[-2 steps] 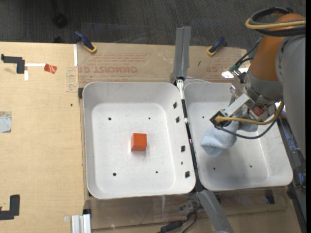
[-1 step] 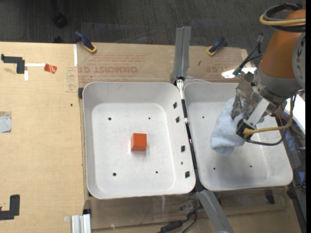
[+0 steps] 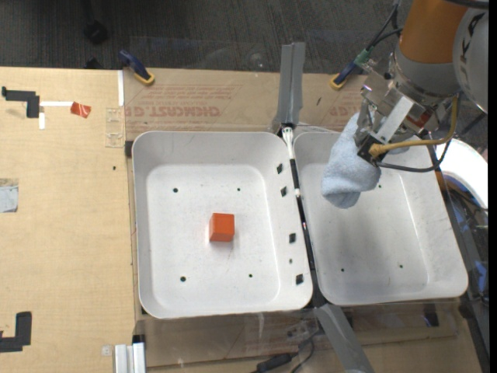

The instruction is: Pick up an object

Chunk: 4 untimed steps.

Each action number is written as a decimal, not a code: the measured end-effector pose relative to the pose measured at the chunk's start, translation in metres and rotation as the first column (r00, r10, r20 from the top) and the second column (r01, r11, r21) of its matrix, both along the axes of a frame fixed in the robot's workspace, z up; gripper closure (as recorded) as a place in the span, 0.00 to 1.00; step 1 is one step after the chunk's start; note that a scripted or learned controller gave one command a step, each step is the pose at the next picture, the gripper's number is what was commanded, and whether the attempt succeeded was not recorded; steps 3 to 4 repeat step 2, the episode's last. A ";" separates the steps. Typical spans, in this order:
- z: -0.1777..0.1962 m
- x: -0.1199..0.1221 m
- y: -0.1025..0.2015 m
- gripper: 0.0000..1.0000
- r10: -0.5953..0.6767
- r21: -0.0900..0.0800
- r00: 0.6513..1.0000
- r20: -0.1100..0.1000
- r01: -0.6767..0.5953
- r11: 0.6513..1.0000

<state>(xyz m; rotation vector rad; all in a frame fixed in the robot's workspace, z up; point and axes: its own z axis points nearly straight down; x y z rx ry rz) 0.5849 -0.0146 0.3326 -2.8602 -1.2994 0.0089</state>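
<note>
Claw (image 3: 368, 136) hangs over the back left corner of the right bin (image 3: 392, 247), pressed together on the top edge of a pale blue cloth (image 3: 348, 173), which droops below it, probably just clear of the bin floor. The soft fabric folds under its own weight, so a pinch at one edge is enough to lift it. An orange block (image 3: 222, 228) sits alone near the middle of the left bin (image 3: 159, 208), well apart from the claw. Behind both bins, the cardboard sheet (image 3: 194, 99) clamped to the surface (image 3: 54, 208) bears print that reads "CHEMCAST", upside down from here.
</note>
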 end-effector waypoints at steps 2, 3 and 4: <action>-0.007 0.023 0.011 1.00 -0.608 -0.001 0.794 0.003 0.608 0.794; -0.007 0.023 0.011 1.00 -0.608 -0.001 0.794 0.003 0.608 0.794; -0.007 0.023 0.011 1.00 -0.608 -0.001 0.794 0.003 0.608 0.794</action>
